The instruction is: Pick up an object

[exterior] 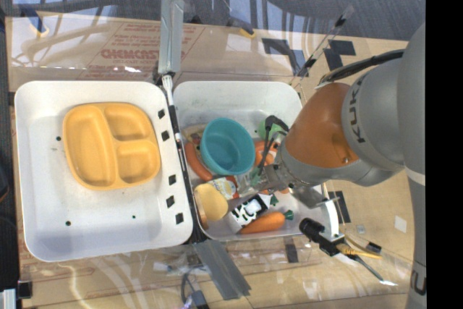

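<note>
The right bin holds a teal cup lying open toward the camera, an orange carrot at the front edge, a pale yellow round piece, a black and white item and an orange piece left of the cup. My gripper is down in this bin, just right of and below the teal cup, above the black and white item. The arm's orange band covers most of it. No object shows between its fingers.
The left bin holds a yellow divided plate. A grey divider bar rises between the bins at the back. Cardboard and clear plastic lie behind the bins.
</note>
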Robot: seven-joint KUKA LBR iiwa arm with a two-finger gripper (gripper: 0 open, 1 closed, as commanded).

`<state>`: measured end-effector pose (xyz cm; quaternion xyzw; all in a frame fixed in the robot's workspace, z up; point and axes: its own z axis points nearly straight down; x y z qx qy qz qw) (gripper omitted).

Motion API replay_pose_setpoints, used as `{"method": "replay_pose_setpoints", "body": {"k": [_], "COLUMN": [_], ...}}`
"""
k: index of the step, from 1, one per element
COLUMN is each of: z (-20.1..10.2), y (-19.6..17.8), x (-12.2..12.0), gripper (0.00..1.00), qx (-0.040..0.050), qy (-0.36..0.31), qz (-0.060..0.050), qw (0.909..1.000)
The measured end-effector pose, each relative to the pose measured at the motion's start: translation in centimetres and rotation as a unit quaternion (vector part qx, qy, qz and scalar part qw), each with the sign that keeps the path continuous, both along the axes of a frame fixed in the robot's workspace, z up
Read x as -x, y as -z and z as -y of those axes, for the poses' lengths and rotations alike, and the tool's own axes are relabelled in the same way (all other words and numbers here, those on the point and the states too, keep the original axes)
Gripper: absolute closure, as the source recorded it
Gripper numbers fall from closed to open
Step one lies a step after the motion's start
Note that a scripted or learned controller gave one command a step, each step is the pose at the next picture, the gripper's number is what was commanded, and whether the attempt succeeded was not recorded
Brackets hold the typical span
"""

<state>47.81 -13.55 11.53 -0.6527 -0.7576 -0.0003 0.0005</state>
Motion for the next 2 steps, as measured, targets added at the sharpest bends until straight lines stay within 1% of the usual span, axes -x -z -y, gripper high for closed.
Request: {"method": "replay_pose_setpoints", "body": {"k": [1, 2], "z": [-3.7, -4.4], "y": [-0.2, -16.4], "x": [0.2, -3.6], "gripper": [1.0, 1.0], "qx": [0.0, -0.0001], "qy": [0.113, 0.181], "qz": [-0.002, 0.003], "qw": [0.9936, 0.9834]}}
